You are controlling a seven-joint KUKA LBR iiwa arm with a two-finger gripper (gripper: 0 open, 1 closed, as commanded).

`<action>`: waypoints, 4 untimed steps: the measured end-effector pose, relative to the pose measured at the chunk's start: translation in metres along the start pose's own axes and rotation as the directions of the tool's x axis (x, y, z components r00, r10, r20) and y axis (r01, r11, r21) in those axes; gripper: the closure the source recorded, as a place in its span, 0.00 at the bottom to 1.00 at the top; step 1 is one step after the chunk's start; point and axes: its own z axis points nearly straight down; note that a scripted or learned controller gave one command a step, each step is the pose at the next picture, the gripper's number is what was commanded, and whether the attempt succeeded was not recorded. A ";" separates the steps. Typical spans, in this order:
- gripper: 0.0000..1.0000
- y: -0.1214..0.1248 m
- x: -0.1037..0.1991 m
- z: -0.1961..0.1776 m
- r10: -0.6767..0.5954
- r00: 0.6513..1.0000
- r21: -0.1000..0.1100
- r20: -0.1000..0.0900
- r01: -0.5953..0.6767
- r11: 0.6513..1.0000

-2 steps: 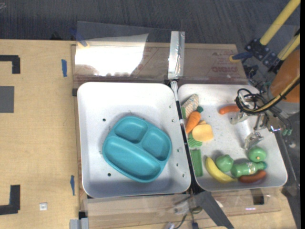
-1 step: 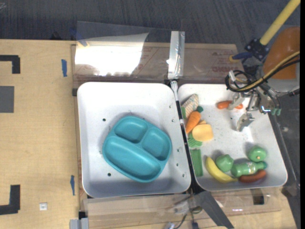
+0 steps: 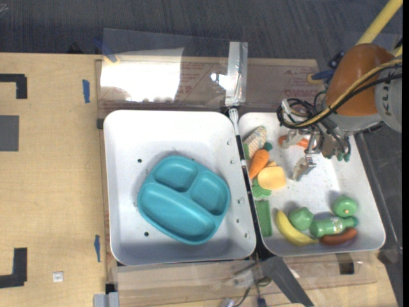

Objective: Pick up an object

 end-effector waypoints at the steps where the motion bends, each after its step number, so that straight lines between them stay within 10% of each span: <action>1: 0.00 0.052 0.012 -0.001 0.035 0.999 0.000 0.001 -0.035 0.999; 2: 0.00 0.035 0.065 -0.002 -0.276 0.961 0.003 0.003 0.276 0.961; 3: 1.00 0.036 0.060 -0.016 -0.276 0.961 0.008 0.020 0.276 0.961; 4: 1.00 0.078 -0.031 -0.120 -0.250 0.968 0.002 0.009 0.250 0.968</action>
